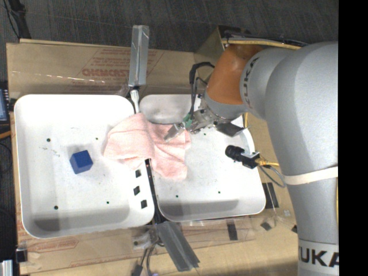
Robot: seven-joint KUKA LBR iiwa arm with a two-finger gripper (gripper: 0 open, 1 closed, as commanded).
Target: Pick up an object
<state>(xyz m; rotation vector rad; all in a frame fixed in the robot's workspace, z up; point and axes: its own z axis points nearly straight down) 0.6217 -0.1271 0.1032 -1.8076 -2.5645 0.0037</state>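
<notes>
The gripper (179, 128) hangs over the pink cloth (150, 144) at its two o'clock edge. I cannot tell how its jaws stand. Best pinch a raised fold, clear of the bin wall (150, 183).

A robotics lab or test cell: the grey KUKA arm with an orange band (287, 91) works over two shallow white plastic bins (34, 154) set on flattened brown cardboard sheets (75, 68), with dark carpet flooring (172, 10) beyond the gripper (175, 131)
</notes>
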